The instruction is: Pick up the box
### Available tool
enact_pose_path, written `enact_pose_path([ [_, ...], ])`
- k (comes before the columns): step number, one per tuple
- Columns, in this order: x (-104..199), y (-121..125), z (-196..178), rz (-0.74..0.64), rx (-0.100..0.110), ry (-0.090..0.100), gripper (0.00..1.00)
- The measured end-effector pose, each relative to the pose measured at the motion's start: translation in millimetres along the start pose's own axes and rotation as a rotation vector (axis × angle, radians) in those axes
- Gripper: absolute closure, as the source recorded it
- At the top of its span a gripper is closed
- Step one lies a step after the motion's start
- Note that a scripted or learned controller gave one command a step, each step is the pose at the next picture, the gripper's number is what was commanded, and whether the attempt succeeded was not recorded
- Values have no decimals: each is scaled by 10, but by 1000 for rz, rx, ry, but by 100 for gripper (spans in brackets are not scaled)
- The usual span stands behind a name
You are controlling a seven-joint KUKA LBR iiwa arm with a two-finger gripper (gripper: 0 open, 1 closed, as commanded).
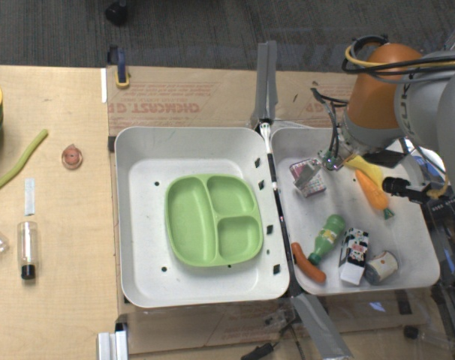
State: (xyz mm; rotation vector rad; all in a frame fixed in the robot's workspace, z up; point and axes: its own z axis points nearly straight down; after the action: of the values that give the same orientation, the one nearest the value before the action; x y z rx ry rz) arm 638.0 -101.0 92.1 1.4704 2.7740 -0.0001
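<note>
Arm comes in from the right, orange band over the far corner of the right bin. Claw hangs low in that bin's far-left area; can't tell from this angle whether it is spread or pressed together, and nothing visible is pinched in it.

Box: small, grey with red-pink print, tilted, lying on the right bin's floor near the far-left corner. It sits just beside the claw on the left, very close; contact unclear.

Clutter in the right bin:
- yellow banana-like piece just right of the claw, with an orange carrot touching it and running toward the near side
- green bottle mid-bin, tilted, well clear of the box
- red-orange sausage-shaped item near the left wall, at the bottle's base
- black-and-white carton and a small cup-like item side by side near the front wall

Closest obstacles to the box are the bin's left wall and the banana/carrot pair on the claw's other side.

Left bin holds a green divided tray. On the desk left of the bins: a green stalk, a small pink round item, a vial.
</note>
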Motion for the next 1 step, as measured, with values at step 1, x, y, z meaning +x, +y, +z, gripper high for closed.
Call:
enact_pose_path([
  [1,-11,-4,-93,3,-1,-1,100],
])
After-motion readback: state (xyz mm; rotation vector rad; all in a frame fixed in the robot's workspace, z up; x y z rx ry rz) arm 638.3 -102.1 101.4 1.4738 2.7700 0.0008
